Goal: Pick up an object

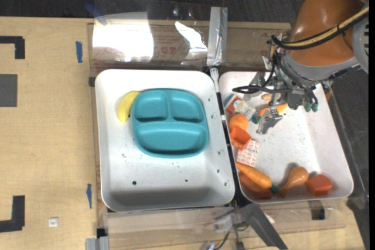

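My gripper (270, 120) hangs low over the upper middle of the right bin (304, 137), below the orange wrist band (322, 20). Just left of it lie a white and red wrapper (241, 107), a round orange piece (238, 123) and an orange-red block (240, 137). A small orange piece (280, 108) shows right beside the gripper; I cannot tell if it is held. Further toward the front lie a red-patterned white packet (248, 153), a carrot (255, 175), an orange pear-shaped piece (295, 177) and a red piece (319, 184).
The left bin (117, 173) holds a teal divided plate (170, 122) with a yellow banana-like piece (125, 105) tucked at its left edge. Clear plastic sheeting (152, 38) stands behind the bins. Cables (258, 88) dangle near the wrist.
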Tool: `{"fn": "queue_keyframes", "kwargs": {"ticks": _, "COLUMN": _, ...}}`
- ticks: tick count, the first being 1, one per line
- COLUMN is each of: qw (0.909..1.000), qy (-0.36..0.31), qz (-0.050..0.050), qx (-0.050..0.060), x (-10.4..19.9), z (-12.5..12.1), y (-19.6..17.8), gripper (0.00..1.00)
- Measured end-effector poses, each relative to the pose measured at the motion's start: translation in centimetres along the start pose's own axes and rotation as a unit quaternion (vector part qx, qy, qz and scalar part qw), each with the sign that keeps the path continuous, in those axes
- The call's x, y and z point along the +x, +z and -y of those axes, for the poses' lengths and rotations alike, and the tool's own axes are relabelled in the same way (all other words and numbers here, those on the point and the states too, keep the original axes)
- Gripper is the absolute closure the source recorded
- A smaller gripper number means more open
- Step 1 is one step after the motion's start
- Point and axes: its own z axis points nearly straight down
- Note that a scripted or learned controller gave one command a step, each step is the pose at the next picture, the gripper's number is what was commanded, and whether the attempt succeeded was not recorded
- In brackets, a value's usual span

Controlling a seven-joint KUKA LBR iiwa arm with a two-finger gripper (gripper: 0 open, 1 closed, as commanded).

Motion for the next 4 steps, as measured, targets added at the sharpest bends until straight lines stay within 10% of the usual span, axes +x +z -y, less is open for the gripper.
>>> {"fn": "queue_keyframes", "kwargs": {"ticks": 1, "qw": 0.9980, "qy": 0.063, "qz": -0.006, "qx": 0.000, "x": 6.0, "z": 5.9, "y": 9.2, "gripper": 0.00}}
{"fn": "queue_keyframes", "kwargs": {"ticks": 2, "qw": 0.9972, "qy": 0.075, "qz": 0.002, "qx": 0.001, "x": -2.9, "z": 11.1, "y": 11.6, "gripper": 0.00}}
{"fn": "queue_keyframes", "kwargs": {"ticks": 3, "qw": 0.9972, "qy": 0.074, "qz": 0.009, "qx": 0.003, "x": -3.3, "z": 11.1, "y": 10.2, "gripper": 1.00}}
{"fn": "queue_keyframes", "kwargs": {"ticks": 4, "qw": 0.9972, "qy": 0.074, "qz": 0.008, "qx": 0.002, "x": -3.2, "z": 11.0, "y": 10.3, "gripper": 0.00}}
